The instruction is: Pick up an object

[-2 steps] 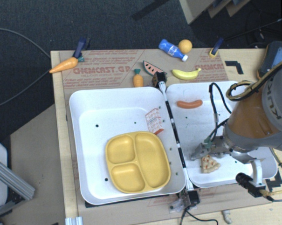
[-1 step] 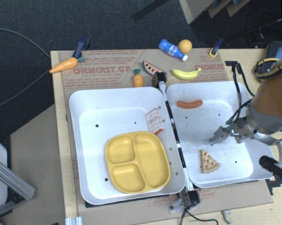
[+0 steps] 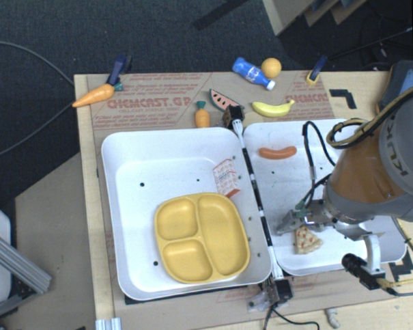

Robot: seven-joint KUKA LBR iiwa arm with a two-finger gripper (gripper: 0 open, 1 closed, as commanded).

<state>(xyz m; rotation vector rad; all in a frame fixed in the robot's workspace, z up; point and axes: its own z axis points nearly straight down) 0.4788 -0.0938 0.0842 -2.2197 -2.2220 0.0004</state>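
Note:
A toy pizza slice lies near the front of the right bin. A toy sausage lies at the back of that bin. My gripper hangs low over the right bin, its tips just above and left of the pizza slice. The fingers look spread, with nothing visible between them. A yellow divided plate fills the front of the left bin, and a small red-and-white packet lies behind it.
On the bench behind the bins lie a banana, a blue bottle, an orange ball, a watermelon slice, a small carrot and a larger carrot. Black cables loop over the right bin's far side.

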